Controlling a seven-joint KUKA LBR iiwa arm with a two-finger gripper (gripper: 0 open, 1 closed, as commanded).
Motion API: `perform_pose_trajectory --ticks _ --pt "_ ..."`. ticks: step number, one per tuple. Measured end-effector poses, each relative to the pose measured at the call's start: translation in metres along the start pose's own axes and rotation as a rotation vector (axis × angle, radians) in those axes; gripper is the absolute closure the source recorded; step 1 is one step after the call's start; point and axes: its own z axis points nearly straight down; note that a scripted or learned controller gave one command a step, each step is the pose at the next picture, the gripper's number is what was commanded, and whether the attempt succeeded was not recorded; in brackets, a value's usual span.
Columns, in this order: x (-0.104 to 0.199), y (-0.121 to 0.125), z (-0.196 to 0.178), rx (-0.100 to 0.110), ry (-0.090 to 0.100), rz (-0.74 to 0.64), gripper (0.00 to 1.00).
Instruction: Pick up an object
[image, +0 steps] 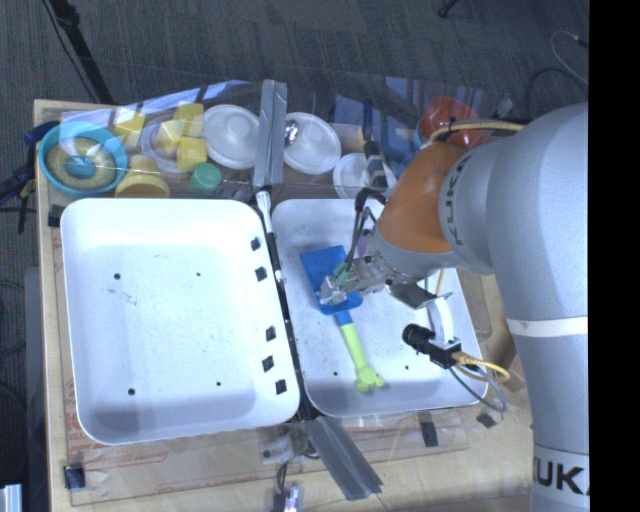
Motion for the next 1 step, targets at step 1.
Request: perform_pose_trajectory --ticks 1 --pt "0.0 0.0 0.0 0.0 0.0 0.0 0.0"
